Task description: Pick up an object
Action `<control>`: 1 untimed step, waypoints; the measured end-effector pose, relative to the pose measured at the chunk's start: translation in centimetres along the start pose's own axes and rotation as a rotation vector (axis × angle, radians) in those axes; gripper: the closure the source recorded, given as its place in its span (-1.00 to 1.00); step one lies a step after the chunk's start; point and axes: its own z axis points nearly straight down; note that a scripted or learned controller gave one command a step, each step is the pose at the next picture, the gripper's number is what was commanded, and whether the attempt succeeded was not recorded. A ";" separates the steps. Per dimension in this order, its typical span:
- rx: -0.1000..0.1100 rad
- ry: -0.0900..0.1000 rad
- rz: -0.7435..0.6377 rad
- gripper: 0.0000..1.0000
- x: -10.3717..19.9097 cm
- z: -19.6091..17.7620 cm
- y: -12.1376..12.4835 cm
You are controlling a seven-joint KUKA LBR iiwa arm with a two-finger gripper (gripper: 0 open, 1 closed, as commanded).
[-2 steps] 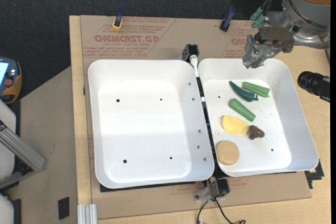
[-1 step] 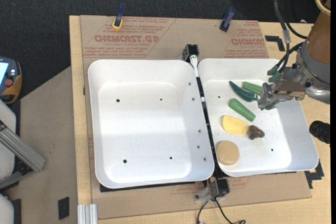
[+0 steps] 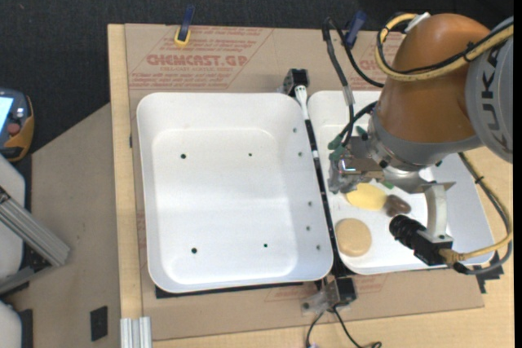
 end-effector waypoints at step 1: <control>-0.016 0.000 0.001 1.00 4.7 -5.9 0.2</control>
